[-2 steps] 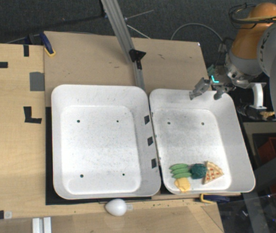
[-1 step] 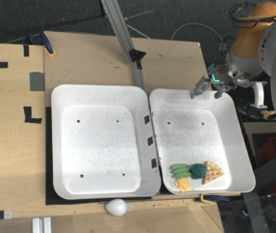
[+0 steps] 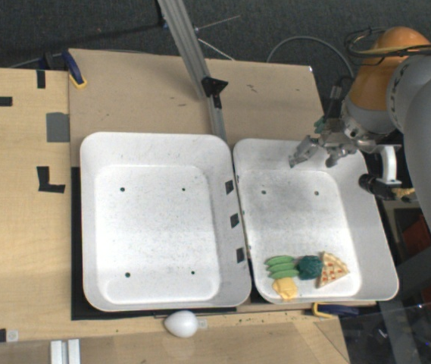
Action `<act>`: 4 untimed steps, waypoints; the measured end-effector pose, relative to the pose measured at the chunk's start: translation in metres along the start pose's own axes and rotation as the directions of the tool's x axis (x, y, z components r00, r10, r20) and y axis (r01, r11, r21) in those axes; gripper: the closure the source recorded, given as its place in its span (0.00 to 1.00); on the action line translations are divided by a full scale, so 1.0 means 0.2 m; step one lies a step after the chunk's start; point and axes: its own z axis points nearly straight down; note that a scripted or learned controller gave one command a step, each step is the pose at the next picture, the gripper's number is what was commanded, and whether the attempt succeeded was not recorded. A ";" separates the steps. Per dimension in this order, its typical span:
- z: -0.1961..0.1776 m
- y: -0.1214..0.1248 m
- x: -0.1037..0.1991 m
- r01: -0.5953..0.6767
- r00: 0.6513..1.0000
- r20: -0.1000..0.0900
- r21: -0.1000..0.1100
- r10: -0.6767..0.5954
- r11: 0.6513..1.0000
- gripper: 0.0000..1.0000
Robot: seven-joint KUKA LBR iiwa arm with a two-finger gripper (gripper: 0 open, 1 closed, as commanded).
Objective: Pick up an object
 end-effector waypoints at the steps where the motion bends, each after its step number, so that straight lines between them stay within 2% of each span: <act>1: 0.23 0.00 0.00 0.001 1.000 0.001 -0.003 -0.001 1.000 0.00; 2: 0.17 0.00 0.01 0.003 1.000 0.003 -0.006 -0.003 1.000 1.00; 4: -0.39 0.08 -0.05 0.002 1.000 0.001 -0.013 -0.002 1.000 1.00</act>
